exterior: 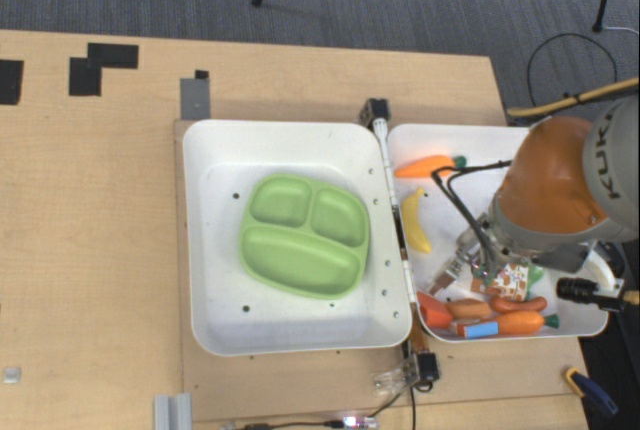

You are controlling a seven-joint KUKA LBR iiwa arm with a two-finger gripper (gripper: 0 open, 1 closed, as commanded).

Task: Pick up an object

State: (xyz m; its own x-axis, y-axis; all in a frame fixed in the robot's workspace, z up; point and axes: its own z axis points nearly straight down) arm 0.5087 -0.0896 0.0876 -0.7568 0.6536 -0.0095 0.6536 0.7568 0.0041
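On my own arm [610, 168], at the view's right edge, I read the black letters "KU"; the remainder of the word is cut off.

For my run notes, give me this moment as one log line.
arm: over right bin | gripper: low among toys, grasp unclear | banana: right bin, by divider | green plate: left bin

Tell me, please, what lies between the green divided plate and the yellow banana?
In the camera view, the raised white walls where the two bins meet stand between the green divided plate and the yellow banana.
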